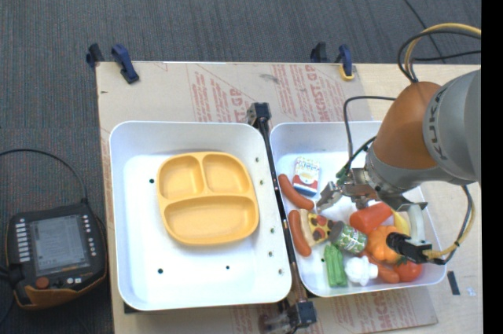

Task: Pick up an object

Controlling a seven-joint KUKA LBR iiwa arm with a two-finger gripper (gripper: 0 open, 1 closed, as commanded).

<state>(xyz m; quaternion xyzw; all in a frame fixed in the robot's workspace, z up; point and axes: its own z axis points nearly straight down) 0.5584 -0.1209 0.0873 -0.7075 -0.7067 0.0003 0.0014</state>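
Note:
My gripper (336, 194) is low in the right bin (346, 131), above the middle of its pile of toy food. Its fingers stand open with nothing seen between them. Just to its left lie a small blue and red carton (306, 174) and a red sausage (295, 192). Below it are a pizza slice (317, 226) and a second sausage (299, 235). An orange-red pepper (376, 218) lies right under the wrist. The arm's grey and orange body hides the bin's right part.
A yellow divided plate (208, 196) lies in the left bin (126, 167). A green vegetable (335, 266), a white piece (360, 270), an orange piece (382, 244) and a red tomato (409, 271) crowd the right bin's front. A pendant (53, 244) sits left of the bench.

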